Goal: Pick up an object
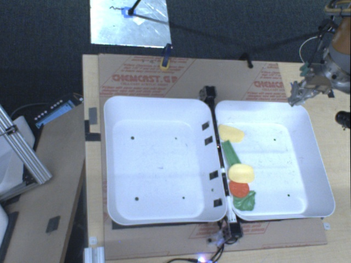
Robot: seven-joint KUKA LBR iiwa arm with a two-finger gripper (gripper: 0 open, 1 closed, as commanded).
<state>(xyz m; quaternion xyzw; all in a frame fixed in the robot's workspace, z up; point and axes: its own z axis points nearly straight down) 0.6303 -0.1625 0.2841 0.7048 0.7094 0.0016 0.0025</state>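
Clustered against the inner, left wall of the right bin (307, 163): a yellow piece (231, 133) at the far end, a long green piece (231, 153) running near-to-far beside the divider, a second yellow piece (241, 173), a red piece (239, 189) and a green leafy piece (245, 201) nearest the camera. All touching or overlapping, strung along that wall. Well apart from the gripper (299, 95), hanging over the bin's far right corner, above the rim. Lying down and to the left of the fingers. Open or clenched: cannot tell, too small and blurred. Nothing visibly grasped. Likely needs a diagonal traverse across the bin, then descent.
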